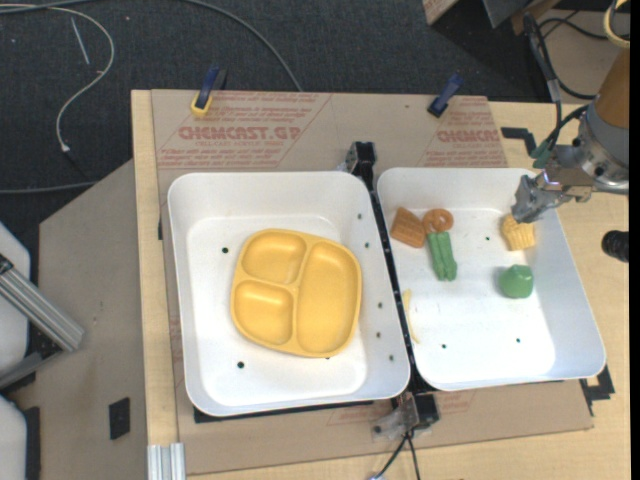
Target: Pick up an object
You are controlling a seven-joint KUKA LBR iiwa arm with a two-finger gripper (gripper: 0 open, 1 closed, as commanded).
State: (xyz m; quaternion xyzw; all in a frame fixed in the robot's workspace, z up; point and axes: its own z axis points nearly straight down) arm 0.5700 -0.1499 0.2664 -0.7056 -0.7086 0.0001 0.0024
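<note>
The left bin (pixel 190 268) holds a yellow plate (pixel 297 291), a smooth moulded plastic piece with rounded corners and three shallow compartments, lying flat near the bin's middle. The right bin (pixel 480 353), equally glossy and white, carries the small toy foods toward its far edge: an orange wedge (pixel 408 228) near the far-left corner, a ring-shaped orange piece (pixel 438 219) just beside it, and a green, slightly bumpy stick like a pickle (pixel 442 257) lying below the ring. Further right sits a rounded green lump (pixel 517 282), and beyond it a pale yellow ridged block (pixel 518 234), something like a piece of corn, close to the bin's far-right edge.

The pincer (pixel 527 205) hangs over that yellow block, its tip at or just above the block's far side. Whether it is spread or pressed together I cannot tell from this angle. The step in hand looks like the approach to a grasp, with nothing lifted yet. The next move likely calls for a straight descent centred on the block, keeping clear of the bin wall, then closing across its short ridged sides.
</note>
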